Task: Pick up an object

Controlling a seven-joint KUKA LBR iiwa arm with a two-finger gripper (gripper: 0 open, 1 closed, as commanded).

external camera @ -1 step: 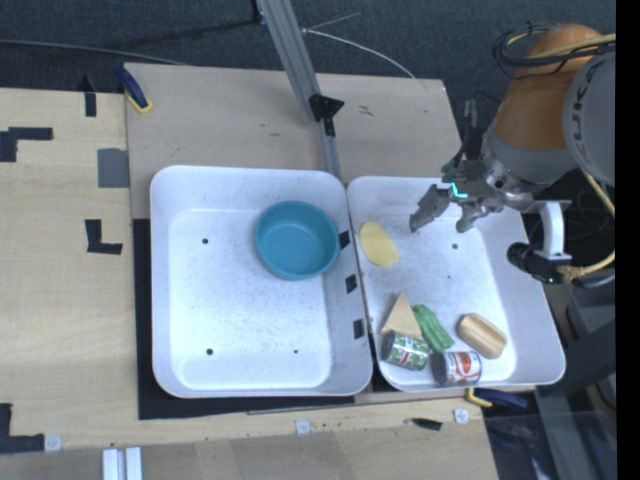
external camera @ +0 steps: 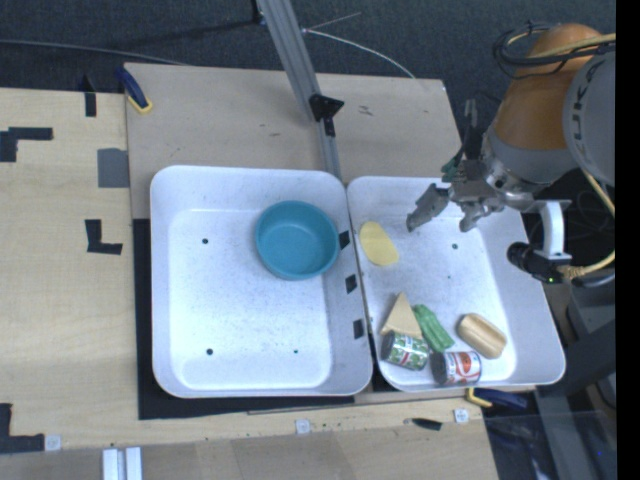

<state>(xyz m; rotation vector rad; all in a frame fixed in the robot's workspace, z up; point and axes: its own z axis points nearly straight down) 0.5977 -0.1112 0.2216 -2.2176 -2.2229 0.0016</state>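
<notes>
My gripper (external camera: 444, 217) hangs over the far part of the right bin (external camera: 520, 268), its two fingers spread apart with nothing between them. A pale yellow oval piece (external camera: 378, 243) lies to its left near the bin's left wall. At the near end of this bin lie a yellow wedge (external camera: 400, 316), a green pickle-like piece (external camera: 433, 327), a tan bread roll (external camera: 482, 334), a green can (external camera: 405, 351) and a red can (external camera: 458, 367). A blue bowl (external camera: 296, 239) sits in the left bin (external camera: 190, 298).
A slanted metal pole (external camera: 296, 63) runs from the top of the view down to the gap between the bins. Black clips (external camera: 352, 284) sit along the shared wall. The arm's orange band (external camera: 545, 78) and cables fill the upper right.
</notes>
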